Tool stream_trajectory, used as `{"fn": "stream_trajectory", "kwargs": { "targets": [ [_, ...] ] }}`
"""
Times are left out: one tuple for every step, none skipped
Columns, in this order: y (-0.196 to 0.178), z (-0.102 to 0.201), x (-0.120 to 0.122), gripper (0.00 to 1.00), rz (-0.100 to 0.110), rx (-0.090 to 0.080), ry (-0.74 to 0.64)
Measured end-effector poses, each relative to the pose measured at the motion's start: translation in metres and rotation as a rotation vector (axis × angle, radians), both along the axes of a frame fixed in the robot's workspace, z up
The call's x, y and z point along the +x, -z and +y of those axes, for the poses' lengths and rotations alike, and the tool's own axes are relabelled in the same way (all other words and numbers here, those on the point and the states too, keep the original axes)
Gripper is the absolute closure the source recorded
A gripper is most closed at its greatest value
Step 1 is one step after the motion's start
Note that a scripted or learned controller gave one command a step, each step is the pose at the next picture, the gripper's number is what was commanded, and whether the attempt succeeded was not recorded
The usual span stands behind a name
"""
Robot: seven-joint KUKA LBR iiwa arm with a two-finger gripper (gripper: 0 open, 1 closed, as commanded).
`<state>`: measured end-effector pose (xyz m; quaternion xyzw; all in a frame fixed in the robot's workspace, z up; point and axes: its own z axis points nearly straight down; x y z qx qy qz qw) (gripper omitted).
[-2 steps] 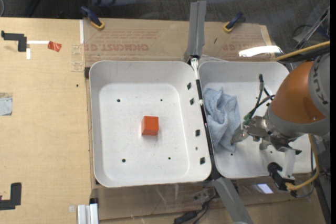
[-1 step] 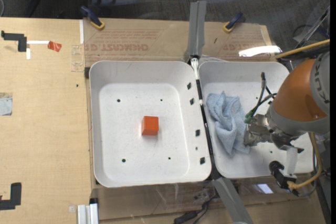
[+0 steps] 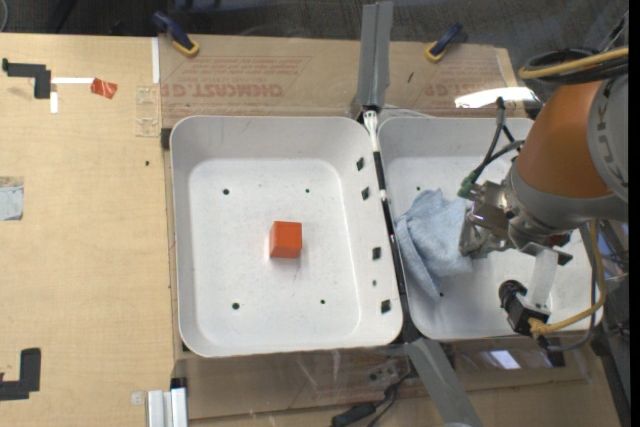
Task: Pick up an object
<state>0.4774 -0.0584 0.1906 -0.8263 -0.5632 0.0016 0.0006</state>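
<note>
Camera position: fixed above the bench, looking down at a slant.
Facing: toward both white bins, left bin (image 3: 200,245) and right bin (image 3: 440,315), side by side mid-frame.
Nearness: far enough to take in both bins, the wooden bench top (image 3: 80,215) and dark floor beyond.
Arm entry: arm (image 3: 570,155) from the right.

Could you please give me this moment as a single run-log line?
gripper: at cloth in right bin, grasp unconfirmed | orange block: left bin, untouched | pick: not yet shown

Soft blue cloth (image 3: 428,240); smooth white plastic bins (image 3: 200,215); matt red block (image 3: 286,239).
</note>
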Motion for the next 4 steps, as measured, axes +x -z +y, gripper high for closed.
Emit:
{"fn": "stream_trajectory", "kwargs": {
  "targets": [
    [0.001,0.023,0.036,1.00,0.001,-0.002,0.172],
    [-0.007,0.022,0.036,1.00,0.006,-0.004,0.171],
    [0.001,0.046,0.084,1.00,0.002,-0.003,0.350],
    [-0.007,0.045,0.084,1.00,0.007,-0.007,0.347]
  ]
}}
